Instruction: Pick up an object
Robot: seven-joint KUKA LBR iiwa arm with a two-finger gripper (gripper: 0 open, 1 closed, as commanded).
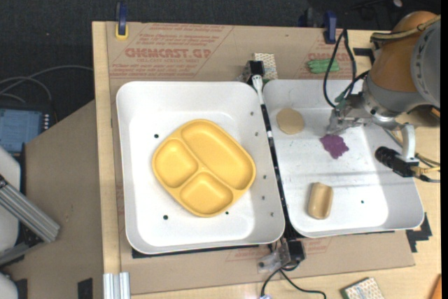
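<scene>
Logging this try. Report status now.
Gripper low in right bin, just above purple piece. Nothing seen held. Tan disc and tan cylinder stand apart.

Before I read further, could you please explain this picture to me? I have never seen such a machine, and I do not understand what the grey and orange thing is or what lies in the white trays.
The picture comes from one fixed camera above a bench, looking down at a slant. The grey and orange thing is a robot arm reaching in from the right. At its end is a gripper, the part that grasps things.

Two shallow white bins sit side by side. The left bin holds a yellow divided plate. The right bin holds a round tan disc, a small purple object and a tan cylinder-like piece.

The gripper hangs just above the purple object. I cannot see anything held between its fingers.
</scene>
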